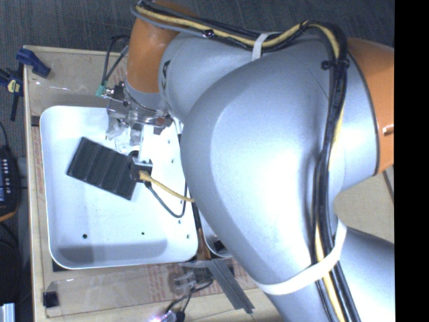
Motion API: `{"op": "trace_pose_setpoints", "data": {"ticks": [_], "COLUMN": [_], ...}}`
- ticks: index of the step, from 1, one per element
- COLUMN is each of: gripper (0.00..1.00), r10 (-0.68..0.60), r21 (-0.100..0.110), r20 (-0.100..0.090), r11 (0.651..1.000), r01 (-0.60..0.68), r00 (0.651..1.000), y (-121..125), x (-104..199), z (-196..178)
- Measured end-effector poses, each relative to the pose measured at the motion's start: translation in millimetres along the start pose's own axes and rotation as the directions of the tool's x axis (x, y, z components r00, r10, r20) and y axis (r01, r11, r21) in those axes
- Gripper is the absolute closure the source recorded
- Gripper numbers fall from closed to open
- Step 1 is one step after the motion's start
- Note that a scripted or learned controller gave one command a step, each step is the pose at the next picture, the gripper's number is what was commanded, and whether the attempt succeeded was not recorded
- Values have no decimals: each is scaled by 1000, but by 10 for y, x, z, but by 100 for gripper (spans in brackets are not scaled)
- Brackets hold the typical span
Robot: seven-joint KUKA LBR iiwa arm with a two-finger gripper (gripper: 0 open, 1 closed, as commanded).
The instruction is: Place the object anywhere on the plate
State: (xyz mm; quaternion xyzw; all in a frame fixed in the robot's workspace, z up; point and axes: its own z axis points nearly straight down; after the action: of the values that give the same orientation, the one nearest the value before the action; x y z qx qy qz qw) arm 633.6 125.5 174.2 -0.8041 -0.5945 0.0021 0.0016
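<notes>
Toward the left edge of the tabletop (40, 56), the left-hand shallow white plastic bin (67, 247) holds the task's thing: a dark grey, ribbed rectangular slab (100, 168). It lies flat on the bin floor, turned at a slant to the bin's walls, in the half of the bin nearer the tabletop's far edge.

The grey arm with its orange band (151, 52) reaches across from the right, and its gripper (126, 138) hangs over the far part of that same bin. This posture looks like a downward approach for picking, since the slab has to leave this bin before it can go on any plate. The pale fingers (136, 136) seem to stand somewhat apart, with white bin floor between them and nothing gripped, though they are small and partly blurred.

The slab sits just beside the fingers, on the side toward the tabletop's near-left corner. Its far long edge is close under them, but no part of it is between them. A thin yellow cable (167, 193) trails from a small fitting at the slab's right end; whether that fitting touches the slab is unclear.

A curved pale rim (216, 248) peeks from under the arm near the tabletop's near edge, and it may be the plate.
</notes>
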Motion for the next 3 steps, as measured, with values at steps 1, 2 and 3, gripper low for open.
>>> {"op": "trace_pose_setpoints", "data": {"ticks": [1, 2, 3], "gripper": [100, 100, 100], "r10": [-472, -367, -846], "r21": [-3, -6, -13], "r20": [1, -3, 5], "r11": [881, 930, 533], "r01": [472, 367, 846], "r00": [881, 930, 533], "y": [176, -32, -181], "x": [172, 881, 481], "z": [-240, 704, 779]}}
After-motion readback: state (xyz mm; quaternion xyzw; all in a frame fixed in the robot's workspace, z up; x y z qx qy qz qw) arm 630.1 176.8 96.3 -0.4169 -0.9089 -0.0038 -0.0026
